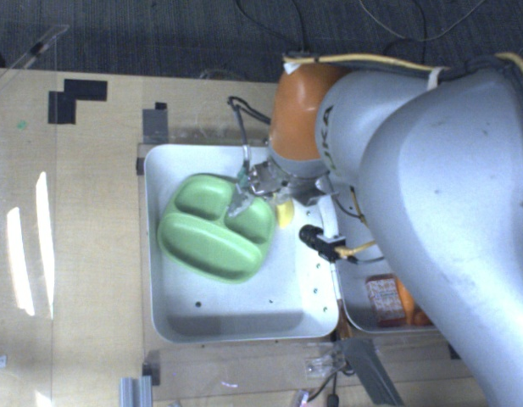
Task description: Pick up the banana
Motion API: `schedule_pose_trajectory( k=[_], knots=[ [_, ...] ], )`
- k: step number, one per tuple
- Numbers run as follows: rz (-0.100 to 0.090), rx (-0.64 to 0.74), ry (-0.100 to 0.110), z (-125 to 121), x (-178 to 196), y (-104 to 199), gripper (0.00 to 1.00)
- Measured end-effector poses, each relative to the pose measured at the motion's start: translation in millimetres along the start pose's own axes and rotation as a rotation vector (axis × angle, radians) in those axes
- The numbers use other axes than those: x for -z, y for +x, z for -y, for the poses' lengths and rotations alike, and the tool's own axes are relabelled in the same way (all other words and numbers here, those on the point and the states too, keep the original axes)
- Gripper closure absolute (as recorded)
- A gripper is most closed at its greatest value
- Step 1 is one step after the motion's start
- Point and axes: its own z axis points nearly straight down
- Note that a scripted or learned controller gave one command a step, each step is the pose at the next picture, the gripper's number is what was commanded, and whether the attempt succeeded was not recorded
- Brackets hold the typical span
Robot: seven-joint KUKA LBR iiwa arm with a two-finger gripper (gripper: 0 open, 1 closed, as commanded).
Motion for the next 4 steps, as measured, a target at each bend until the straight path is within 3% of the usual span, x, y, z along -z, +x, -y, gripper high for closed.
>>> schedule_pose_trajectory(
  k=[2, 3, 4],
  knots=[
    [0.004, 0.103, 0.001, -7, 0, -4, 0.00],
    [0.001, 0.078, 0.011, -11, -1, -6, 0.00],
    [0.002, 0.174, 0.017, -20, -1, -11, 0.00]
  ],
)
